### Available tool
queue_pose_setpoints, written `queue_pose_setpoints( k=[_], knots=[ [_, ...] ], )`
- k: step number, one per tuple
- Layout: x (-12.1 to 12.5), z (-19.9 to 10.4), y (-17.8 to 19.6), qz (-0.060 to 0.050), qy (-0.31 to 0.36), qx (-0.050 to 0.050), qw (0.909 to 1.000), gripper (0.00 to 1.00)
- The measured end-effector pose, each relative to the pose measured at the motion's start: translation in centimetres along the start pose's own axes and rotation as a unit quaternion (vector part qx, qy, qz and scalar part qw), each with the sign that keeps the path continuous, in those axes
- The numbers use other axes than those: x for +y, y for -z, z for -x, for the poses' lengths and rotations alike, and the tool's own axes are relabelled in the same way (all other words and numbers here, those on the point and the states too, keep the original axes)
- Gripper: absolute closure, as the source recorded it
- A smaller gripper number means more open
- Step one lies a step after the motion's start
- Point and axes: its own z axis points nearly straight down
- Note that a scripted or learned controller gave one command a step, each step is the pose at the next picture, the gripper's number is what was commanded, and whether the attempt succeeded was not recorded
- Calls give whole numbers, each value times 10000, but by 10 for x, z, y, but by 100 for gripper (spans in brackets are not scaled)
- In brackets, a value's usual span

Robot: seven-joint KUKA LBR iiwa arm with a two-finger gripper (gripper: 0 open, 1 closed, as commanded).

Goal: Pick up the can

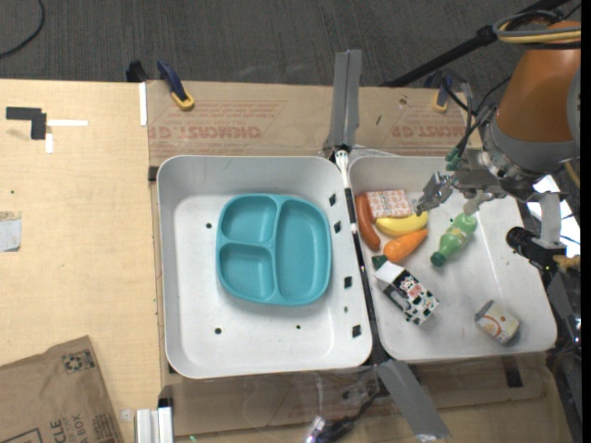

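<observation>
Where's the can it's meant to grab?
The can lies on its side in the right bin, near that bin's lower right corner. Its nearest neighbour is the cow-patterned milk carton to its left; the gripper is above, by the banana.

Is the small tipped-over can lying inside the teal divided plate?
No, the small tipped-over can lies in the right white bin, while the teal divided plate sits in the left.

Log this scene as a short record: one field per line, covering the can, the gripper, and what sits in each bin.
can: lying on its side, near right corner of right bin
gripper: above right bin's far part, near the banana, apart from the can
right bin, other items: carrot, green bottle, cow-print carton, sausage
left bin: teal divided plate
</observation>
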Motion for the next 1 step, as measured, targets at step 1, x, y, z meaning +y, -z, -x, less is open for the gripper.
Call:
queue_pose_setpoints(
  k=[1],
  knots=[
    [-61,69,-41,9,858,1,9963,0]
  ],
)
